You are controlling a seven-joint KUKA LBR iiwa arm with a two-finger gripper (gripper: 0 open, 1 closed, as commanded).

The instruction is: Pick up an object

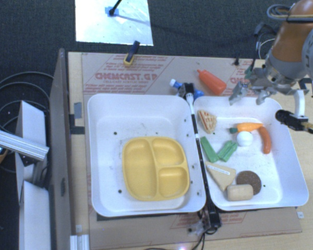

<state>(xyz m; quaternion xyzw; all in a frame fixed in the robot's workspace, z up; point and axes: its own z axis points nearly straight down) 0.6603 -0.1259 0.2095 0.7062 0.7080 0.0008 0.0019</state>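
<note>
On dark carpet, cardboard-topped bench (146, 69), two white bins (109, 119)

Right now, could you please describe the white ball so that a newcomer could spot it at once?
Look in the right bin, the one with the toy food. Near its middle, just below the carrot and left of the sausage, sits the ball. It is the only round, plain white piece there.

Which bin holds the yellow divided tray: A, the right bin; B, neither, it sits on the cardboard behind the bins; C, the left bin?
C: the yellow divided tray lies flat in the left bin, while the right bin holds the small food items.
</note>
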